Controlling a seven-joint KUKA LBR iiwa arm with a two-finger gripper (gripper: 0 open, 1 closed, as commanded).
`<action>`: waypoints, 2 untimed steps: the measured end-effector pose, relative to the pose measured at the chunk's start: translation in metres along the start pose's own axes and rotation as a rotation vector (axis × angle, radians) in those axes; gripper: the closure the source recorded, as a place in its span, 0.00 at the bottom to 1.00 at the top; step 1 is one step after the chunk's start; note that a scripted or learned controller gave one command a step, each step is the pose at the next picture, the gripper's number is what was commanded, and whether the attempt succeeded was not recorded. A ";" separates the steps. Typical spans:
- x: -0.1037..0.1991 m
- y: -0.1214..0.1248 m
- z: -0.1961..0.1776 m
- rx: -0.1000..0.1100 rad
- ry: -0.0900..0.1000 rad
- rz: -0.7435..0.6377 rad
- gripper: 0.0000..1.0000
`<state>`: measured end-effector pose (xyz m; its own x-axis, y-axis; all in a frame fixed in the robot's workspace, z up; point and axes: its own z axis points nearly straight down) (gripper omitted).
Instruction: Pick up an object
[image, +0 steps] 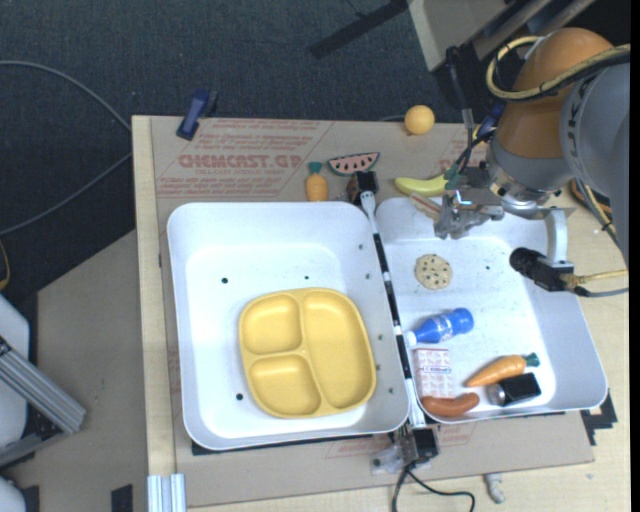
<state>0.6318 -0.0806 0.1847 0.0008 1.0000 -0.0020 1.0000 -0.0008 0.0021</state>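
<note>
Cookie, round tan chocolate-chip toy (433, 271), lies flat in right white bin (560, 330) just below gripper (455, 222), toward the camera; no long axis, so any approach angle works. Gripper hangs at bin's far edge, nothing between fingers, opening can't be judged. Farther below: blue plastic bottle (442, 326), red-white packet (433, 371), brown sausage (450, 405), orange carrot (500, 369). Left white bin (200, 300) holds yellow three-compartment tray (305, 352). Yellow banana (425, 185) beside gripper.
</note>
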 end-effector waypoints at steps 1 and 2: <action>-0.044 -0.031 0.000 0.004 0.001 0.000 1.00; -0.032 -0.064 -0.024 0.004 0.003 -0.001 1.00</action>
<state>0.5679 -0.1123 0.2085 -0.0001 1.0000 0.0009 1.0000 0.0001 -0.0015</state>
